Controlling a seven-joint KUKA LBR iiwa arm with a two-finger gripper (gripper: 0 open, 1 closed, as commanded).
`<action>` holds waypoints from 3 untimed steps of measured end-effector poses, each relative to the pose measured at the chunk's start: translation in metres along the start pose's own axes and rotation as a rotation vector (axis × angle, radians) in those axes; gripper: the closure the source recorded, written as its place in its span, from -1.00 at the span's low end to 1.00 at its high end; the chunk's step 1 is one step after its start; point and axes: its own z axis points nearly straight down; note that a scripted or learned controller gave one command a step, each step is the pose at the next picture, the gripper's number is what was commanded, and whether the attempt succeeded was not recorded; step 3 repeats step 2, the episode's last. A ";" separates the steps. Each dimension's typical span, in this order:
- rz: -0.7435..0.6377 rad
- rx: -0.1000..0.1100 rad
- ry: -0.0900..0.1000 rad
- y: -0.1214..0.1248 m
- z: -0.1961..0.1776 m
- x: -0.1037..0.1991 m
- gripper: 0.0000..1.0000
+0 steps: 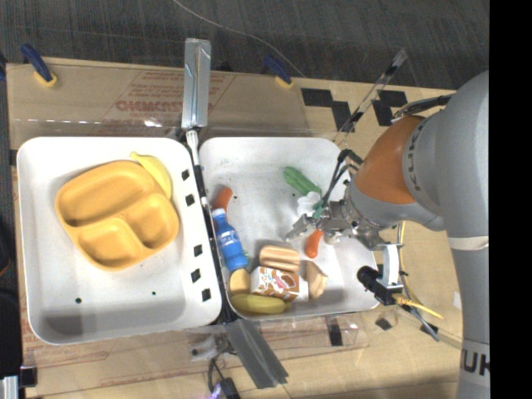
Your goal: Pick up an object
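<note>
Carrot (pixel 313 243), small and orange, lay in the right bin (pixel 249 152) just under the gripper (pixel 318 225); wrist hardware hid the fingers, so grip state was indeterminable.

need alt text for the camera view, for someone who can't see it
A grey robot arm reaches from the right into the right bin, its claw low beside a small orange piece and a green one. Along that bin's left and front lie a blue bottle, a banana and a brown carton. The left bin holds a yellow divided tray.
</note>
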 end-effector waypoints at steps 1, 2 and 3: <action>-0.003 0.000 0.000 0.001 -0.010 0.000 1.00; 0.207 -0.004 0.002 0.019 -0.132 0.093 1.00; 0.207 -0.004 0.002 0.019 -0.132 0.093 1.00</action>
